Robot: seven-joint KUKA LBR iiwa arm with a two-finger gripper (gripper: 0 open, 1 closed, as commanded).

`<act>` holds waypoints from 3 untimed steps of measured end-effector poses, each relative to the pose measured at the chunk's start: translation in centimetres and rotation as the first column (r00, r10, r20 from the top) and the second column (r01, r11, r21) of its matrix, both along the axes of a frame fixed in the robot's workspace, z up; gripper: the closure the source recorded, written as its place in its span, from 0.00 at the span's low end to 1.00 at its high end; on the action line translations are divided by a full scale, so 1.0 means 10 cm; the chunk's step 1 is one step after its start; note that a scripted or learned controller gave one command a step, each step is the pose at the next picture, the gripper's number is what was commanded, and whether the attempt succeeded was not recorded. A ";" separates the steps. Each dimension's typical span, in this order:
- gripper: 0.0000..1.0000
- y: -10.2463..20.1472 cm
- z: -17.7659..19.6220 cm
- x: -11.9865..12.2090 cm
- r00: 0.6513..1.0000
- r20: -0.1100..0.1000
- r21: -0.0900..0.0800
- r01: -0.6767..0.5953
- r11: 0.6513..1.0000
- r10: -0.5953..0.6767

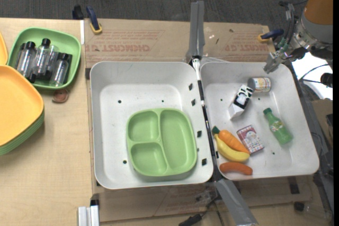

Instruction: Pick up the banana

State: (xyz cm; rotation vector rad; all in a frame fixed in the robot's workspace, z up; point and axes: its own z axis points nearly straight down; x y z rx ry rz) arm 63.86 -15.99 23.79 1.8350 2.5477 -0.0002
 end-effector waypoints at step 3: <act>1.00 0.88 -0.47 0.00 0.999 -0.002 0.000 -0.051 0.999 0.051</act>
